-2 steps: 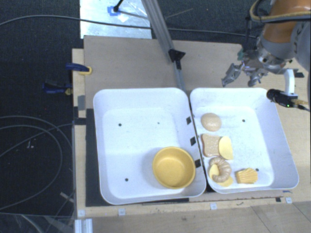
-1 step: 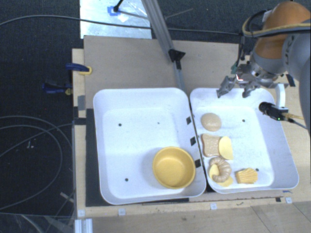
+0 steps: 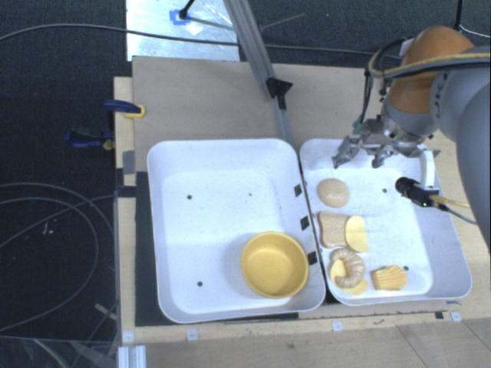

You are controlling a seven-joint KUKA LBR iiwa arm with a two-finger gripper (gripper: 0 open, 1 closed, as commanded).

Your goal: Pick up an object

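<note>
**Nothing lifted yet: fingers spread and empty over the right bin**

The grey two-finger gripper [image 3: 360, 156] hangs at the far end of the shallow white right bin [image 3: 445, 251], its fingers [image 3: 341, 157] apart with nothing between them. The nearest candidate, a round pale-tan bun-like piece [image 3: 334, 192], lies in that bin just nearer the camera than the gripper. Descent, closing and lifting all appear left to do.

two white bins [image 3: 176, 167], one yellow bowl [image 3: 275, 264], five pale food pieces [image 3: 334, 192].
</note>
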